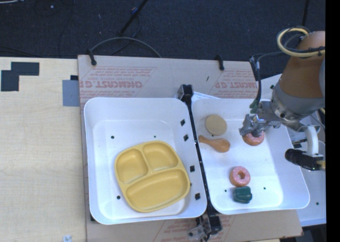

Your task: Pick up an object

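Right bin (297,193), end effector (254,130) over pink donut (254,139) (grip state unclear), wooden spoon (214,136) nearby, 2nd donut (240,175), green pepper (242,195)

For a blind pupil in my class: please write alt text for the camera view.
A grey robot arm's pincer sits over a pink doughnut in the right white bin, which also holds a second doughnut, a green piece and tan food shapes. The left bin holds a yellow divided tray.

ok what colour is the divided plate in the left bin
Yellow. The plate shows plainly in the camera view, lying in the left bin.
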Motion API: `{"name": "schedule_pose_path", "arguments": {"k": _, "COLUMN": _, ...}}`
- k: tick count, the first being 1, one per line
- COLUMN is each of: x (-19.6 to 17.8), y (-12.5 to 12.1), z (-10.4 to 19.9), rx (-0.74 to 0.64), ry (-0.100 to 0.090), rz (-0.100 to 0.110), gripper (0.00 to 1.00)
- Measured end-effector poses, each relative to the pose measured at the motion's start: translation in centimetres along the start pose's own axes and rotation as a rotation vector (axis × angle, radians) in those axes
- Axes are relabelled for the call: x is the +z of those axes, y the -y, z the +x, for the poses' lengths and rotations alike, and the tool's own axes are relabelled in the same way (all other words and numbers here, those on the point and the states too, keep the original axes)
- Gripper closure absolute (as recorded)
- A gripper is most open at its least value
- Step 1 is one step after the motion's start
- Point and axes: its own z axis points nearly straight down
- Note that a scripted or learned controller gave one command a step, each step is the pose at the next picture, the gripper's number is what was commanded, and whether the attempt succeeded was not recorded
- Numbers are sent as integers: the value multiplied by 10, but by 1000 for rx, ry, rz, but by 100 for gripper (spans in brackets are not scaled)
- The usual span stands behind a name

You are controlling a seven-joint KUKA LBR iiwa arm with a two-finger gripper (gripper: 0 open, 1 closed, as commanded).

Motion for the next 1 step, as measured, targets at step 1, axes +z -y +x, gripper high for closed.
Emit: {"name": "schedule_pose_path", "arguments": {"k": 1, "x": 1, "y": -14, "z": 44, "rx": 1, "ry": 1, "rz": -1, "gripper": 100}}
